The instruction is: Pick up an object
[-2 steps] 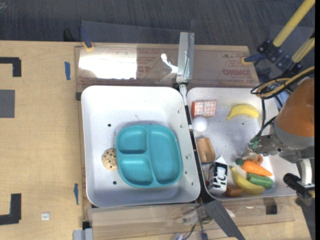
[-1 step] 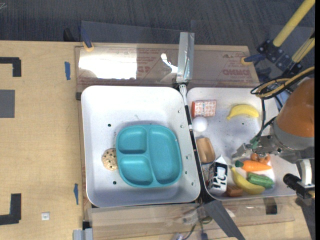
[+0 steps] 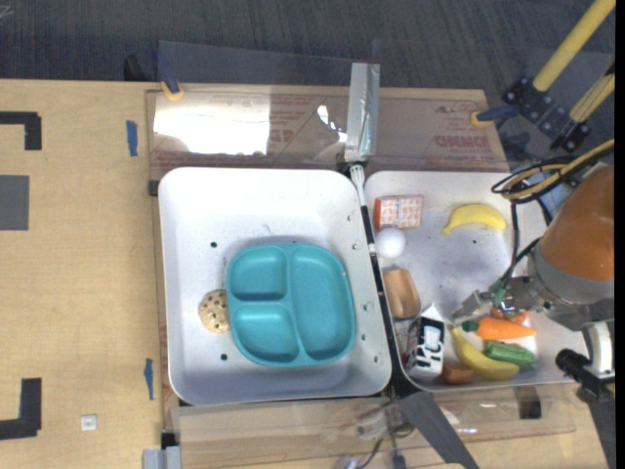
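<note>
My gripper (image 3: 476, 307) hangs low over the right bin (image 3: 439, 262), near its front right corner, with the orange-banded arm (image 3: 584, 234) behind it. Just below and right of it lies a pile: an orange carrot (image 3: 509, 328), a green vegetable (image 3: 510, 352) and a yellow banana (image 3: 481, 361). A black-and-white item (image 3: 426, 344) sits to the gripper's left, and a brown bread roll (image 3: 401, 291) lies farther left. I see nothing held in the gripper.
The right bin's back part holds a second banana (image 3: 476, 218), a pink box (image 3: 398, 211) and a white ball (image 3: 390, 244). In the left bin (image 3: 186, 203) sit a teal divided plate (image 3: 290, 303) and a cookie (image 3: 213, 311). Cables (image 3: 547, 176) trail at the right.
</note>
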### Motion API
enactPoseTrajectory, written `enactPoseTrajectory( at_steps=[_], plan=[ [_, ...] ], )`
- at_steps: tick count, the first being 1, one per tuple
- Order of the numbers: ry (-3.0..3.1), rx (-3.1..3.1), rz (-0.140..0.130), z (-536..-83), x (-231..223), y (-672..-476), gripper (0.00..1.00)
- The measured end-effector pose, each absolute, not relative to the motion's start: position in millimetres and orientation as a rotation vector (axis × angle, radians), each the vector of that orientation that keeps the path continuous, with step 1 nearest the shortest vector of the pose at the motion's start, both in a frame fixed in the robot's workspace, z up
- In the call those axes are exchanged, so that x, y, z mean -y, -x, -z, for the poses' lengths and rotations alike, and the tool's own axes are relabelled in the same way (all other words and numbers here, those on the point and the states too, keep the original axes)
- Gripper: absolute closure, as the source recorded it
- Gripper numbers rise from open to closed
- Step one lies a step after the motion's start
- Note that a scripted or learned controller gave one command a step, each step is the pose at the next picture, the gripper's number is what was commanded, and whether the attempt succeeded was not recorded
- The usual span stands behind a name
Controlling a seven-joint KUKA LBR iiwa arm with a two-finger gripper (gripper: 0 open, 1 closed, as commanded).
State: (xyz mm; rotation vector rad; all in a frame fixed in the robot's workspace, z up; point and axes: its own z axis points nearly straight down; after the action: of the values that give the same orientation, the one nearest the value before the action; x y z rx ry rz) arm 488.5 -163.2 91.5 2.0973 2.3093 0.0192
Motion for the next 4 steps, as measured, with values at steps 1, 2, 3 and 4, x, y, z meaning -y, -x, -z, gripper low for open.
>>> enactPoseTrajectory(
  at_steps=[1,2,3,4],
  plan=[
    [-2.098,-2.305,-0.015,-99,165,-489.3,1.00],
    [-1.975,-2.440,-0.004,-203,107,-482.4,1.00],
    [-1.923,-2.497,0.008,-123,113,-482.0,1.00],
    [-1.859,-2.526,-0.004,-271,105,-500.2,1.00]
  ],
)
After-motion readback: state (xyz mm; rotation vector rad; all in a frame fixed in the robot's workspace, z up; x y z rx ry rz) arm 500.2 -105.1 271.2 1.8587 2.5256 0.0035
